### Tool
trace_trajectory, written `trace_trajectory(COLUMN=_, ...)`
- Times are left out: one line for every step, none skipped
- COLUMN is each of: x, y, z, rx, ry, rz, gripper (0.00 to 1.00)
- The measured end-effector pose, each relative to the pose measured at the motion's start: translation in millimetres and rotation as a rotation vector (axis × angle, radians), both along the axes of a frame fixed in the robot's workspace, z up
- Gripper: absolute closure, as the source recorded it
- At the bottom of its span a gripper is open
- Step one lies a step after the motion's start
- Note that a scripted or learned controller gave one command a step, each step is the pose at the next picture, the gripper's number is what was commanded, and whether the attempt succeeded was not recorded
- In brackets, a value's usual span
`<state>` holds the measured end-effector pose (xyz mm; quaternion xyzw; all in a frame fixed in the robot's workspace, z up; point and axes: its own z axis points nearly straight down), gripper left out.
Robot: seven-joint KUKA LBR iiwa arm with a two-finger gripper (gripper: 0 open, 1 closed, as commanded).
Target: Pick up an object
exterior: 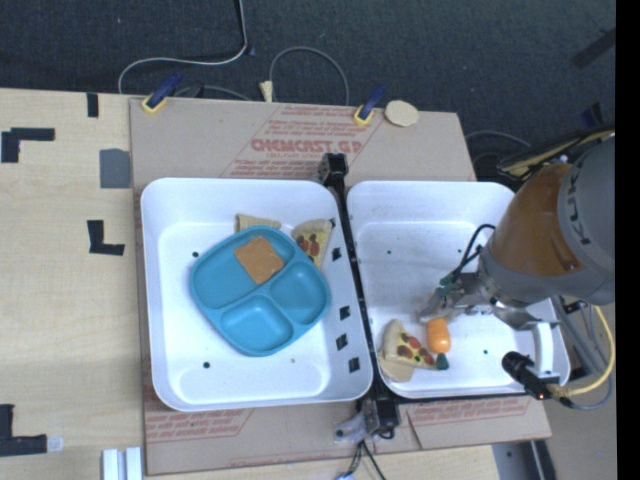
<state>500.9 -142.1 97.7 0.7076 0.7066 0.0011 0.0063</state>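
Note:
My gripper (pixel 440 306) is low in the right bin (pixel 400 208), just above an orange toy (pixel 438 337). A toy pizza slice (pixel 402 348) lies left of the orange toy, against the bin's front left corner. A small green piece (pixel 441 364) sits right by them. The grey arm with its orange band (pixel 540 233) reaches in from the right and hides the bin's right side. Nothing shows held in the gripper.
The left bin (pixel 160 268) holds a blue divided plate (pixel 285 308) with a brown toast piece (pixel 260 259) on it. Another pizza slice (pixel 315 237) and a tan piece (pixel 254 224) lie behind the plate. A black divider (pixel 345 268) separates the bins.

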Motion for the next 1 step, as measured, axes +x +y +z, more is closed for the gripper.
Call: trace_trajectory(x=41.7, y=73.3, z=91.8, rx=0.008, ry=0.002, rz=0.011, gripper=1.0)
